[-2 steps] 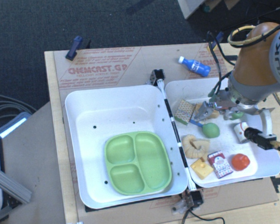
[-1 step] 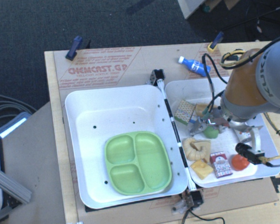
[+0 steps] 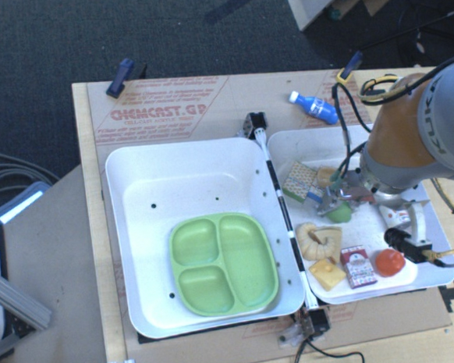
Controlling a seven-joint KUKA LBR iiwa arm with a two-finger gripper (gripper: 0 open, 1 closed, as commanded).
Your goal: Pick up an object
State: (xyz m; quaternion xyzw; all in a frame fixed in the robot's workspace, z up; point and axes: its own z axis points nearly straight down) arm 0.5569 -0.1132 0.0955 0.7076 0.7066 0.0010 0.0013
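— Hand (image 3: 339, 198) position? 
— Low in the right bin (image 3: 434, 274), directly over a green object (image 3: 339, 213); grip state unclear. 
— Alternatives? 
— Red tomato (image 3: 389, 262) lies nearer the front, toward the arm's side.

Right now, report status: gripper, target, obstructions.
Gripper low in right bin, over green item. Nothing seen held. Crowded: bread, cheese, tomato nearby.
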